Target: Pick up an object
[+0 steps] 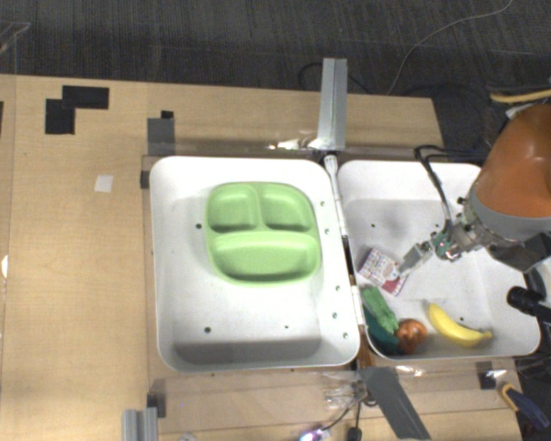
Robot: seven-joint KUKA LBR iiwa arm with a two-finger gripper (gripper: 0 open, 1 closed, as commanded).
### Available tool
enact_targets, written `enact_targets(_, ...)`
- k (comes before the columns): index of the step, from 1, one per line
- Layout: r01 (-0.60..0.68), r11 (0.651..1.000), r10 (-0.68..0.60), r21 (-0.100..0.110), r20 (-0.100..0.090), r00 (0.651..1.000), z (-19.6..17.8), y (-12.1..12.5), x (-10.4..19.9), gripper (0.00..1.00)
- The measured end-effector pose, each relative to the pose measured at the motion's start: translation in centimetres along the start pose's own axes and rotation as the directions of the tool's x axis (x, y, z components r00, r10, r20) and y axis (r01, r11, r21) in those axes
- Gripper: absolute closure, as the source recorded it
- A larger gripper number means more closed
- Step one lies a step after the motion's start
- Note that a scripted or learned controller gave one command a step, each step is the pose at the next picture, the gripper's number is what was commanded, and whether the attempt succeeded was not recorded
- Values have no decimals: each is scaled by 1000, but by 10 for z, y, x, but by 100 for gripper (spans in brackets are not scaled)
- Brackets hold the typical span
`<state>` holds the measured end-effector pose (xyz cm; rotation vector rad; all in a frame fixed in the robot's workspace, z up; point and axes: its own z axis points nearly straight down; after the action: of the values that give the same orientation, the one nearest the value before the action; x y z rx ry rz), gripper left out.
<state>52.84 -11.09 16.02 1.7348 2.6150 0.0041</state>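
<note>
The gripper (413, 255) hangs in the right bin (395, 191), just beside a small white-and-pink packet (379, 269); its grip cannot be told. Nearby lie a green item (380, 312), an apple (411, 333) and a banana (456, 326).

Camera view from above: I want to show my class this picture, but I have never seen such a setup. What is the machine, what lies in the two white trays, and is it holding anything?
One fixed camera looks down at a slant on a bench. The grey and orange shape at the right is a robot arm. At its end sits a gripper, a two-fingered hand, hanging over the right bin. That bin holds a small printed packet, a dark green item, a reddish round fruit and a banana. The left bin holds a light green divided plate. The gripper is just beside the packet, but nothing can be seen between its fingers, so I would not say it holds anything.
</note>
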Motion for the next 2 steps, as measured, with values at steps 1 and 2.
enact_targets(1,239,971,-239,-1,1,971,52,-8,25,0)
enact_targets(2,-40,999,41,-18,4,999,62,-5,23,0)
